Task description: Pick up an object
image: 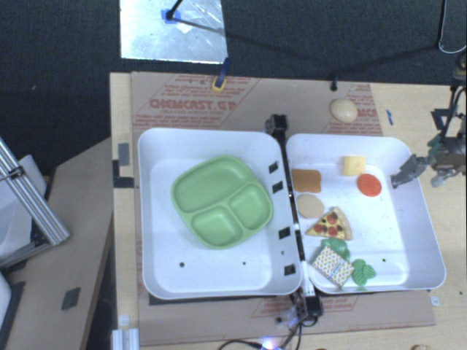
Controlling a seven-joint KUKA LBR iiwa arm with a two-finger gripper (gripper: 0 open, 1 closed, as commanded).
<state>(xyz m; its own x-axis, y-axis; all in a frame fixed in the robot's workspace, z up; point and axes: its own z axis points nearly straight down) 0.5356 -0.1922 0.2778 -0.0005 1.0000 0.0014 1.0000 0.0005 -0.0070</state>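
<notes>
The right bin (419, 250) holds several toy foods. Among them are a yellow cheese block (354, 165), a red tomato slice (369, 185), a brown toast (306, 180), a tan round disc (310, 205) and a pizza slice (330, 224). A patterned cracker (332, 267) and green leaves (361, 272) lie at the bin's front. My gripper (419, 179) hangs over the bin's right rim, right of the tomato slice. It is open, with nothing between its fingers.
The left bin (157, 268) carries a green divided plate (222, 201). A beige egg-shaped object (343, 110) rests on the cardboard behind the right bin. A black divider (288, 203) runs between the bins. A silver sheet (174, 20) lies at the back.
</notes>
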